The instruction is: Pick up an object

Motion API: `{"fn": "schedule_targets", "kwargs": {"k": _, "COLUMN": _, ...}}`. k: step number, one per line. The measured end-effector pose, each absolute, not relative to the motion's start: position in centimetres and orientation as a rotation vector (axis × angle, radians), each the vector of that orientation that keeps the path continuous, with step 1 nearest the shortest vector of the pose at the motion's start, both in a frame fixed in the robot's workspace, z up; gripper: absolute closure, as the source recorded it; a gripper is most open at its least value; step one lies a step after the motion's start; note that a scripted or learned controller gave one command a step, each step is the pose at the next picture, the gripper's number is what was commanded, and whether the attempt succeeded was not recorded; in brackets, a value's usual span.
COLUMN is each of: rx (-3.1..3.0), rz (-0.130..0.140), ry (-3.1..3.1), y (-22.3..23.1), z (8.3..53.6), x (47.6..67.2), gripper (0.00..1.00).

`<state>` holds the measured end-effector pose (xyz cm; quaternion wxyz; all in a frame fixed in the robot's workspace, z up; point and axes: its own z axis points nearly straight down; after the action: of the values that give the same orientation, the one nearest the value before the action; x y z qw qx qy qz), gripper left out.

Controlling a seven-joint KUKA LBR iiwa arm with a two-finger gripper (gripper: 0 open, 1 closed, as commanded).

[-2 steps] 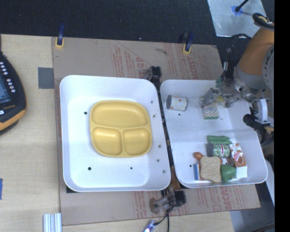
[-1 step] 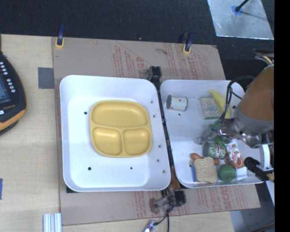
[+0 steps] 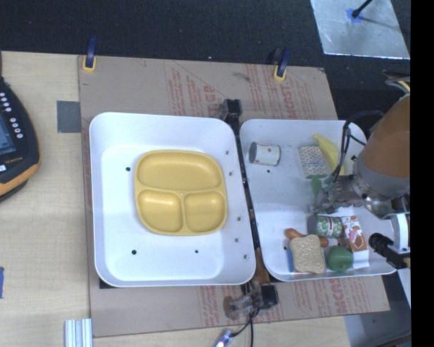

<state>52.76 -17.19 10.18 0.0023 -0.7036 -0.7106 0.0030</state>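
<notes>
The end effector (image 3: 331, 196) hangs low over the right bin's (image 3: 274, 194) right side among clutter; its state cannot be told. A banana (image 3: 326, 149) lies near the bin's far right corner, its long axis running diagonally from far-left to near-right.

arm (image 3: 387, 157): cut off at right edge | gripper: hidden under wrist | right bin (image 3: 274, 266): far-right side covered by arm | teach pendant (image 3: 3, 147): cut off at left edge
</notes>
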Motion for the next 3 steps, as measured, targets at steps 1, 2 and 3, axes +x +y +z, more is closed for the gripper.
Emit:
{"fn": "schedule_targets", "kwargs": {"k": 1, "rx": -2.218, "rz": 0.002, "ry": -2.224, "y": -21.1, "z": 19.2, "x": 52.5, "gripper": 1.0}}
{"fn": "schedule_targets", "kwargs": {"k": 2, "rx": -2.217, "rz": 0.001, "ry": -2.223, "y": -19.4, "z": 20.0, "x": 57.2, "gripper": 1.0}}
{"fn": "schedule_targets", "kwargs": {"k": 3, "rx": -2.215, "rz": 0.0, "ry": -2.224, "y": -12.3, "z": 23.1, "x": 60.8, "gripper": 1.0}}
